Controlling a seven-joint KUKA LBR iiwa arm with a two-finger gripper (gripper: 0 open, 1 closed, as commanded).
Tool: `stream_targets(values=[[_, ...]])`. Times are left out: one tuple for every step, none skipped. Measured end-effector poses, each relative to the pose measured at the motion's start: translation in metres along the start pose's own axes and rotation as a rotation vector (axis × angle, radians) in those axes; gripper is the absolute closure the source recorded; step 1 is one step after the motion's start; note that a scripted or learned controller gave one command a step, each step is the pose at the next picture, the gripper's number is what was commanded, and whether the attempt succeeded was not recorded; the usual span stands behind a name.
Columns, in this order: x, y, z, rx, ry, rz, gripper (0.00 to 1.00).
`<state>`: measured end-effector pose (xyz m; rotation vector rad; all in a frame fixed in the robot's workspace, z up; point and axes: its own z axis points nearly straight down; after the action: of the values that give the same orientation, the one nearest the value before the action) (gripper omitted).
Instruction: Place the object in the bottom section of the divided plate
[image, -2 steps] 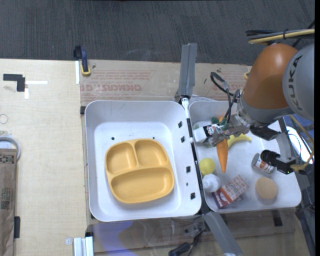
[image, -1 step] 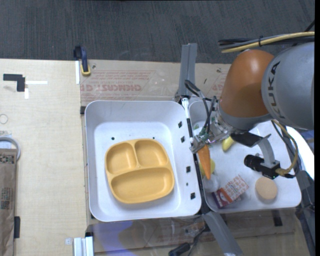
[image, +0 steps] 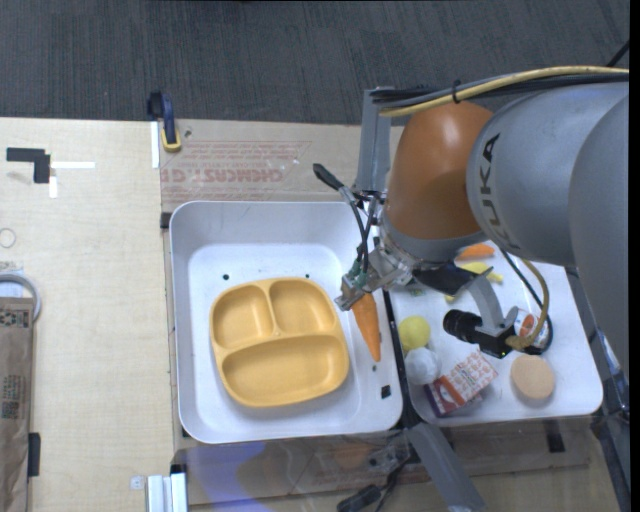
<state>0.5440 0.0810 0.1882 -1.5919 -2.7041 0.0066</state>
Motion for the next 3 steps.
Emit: stream_targets(values=[[0.051,0.060,0.001,0.001,-0.001,-0.014,1.00],[0.108,0.038,-0.001,0.001,-0.001,-0.196,1.00],[0.108,0.038,-0.001,0.001,-0.001,-0.196,0.00]])
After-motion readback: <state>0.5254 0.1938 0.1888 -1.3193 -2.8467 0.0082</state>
